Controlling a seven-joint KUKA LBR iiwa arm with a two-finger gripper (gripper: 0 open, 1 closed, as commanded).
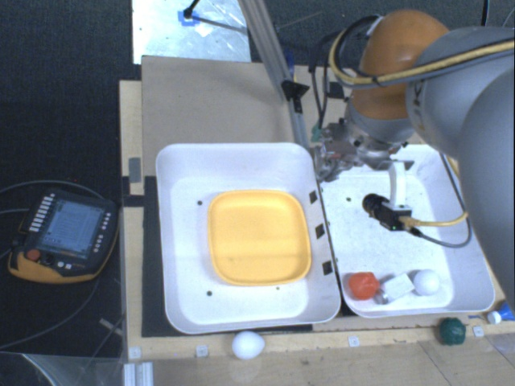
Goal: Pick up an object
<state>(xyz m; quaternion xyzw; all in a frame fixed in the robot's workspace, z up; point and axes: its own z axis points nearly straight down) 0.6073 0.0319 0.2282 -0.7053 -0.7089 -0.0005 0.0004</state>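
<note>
In the right bin (475,292), near its front edge, lie a red object (362,285), a small white and grey block (394,289) and a white ball (426,281), close together. My gripper (328,161) hangs over the bin's back left corner, by the wall between the two bins, well behind those objects. Nothing shows in its grasp. The grey arm with its orange band (398,47) covers the bin's back and right side.
A yellow square plate (260,236) lies in the left bin (181,215). A white egg-shaped object (248,344) and a green ball (452,330) rest on the bench in front of the bins. A black cable plug (383,211) hangs from the wrist. A teach pendant (60,236) lies far left.
</note>
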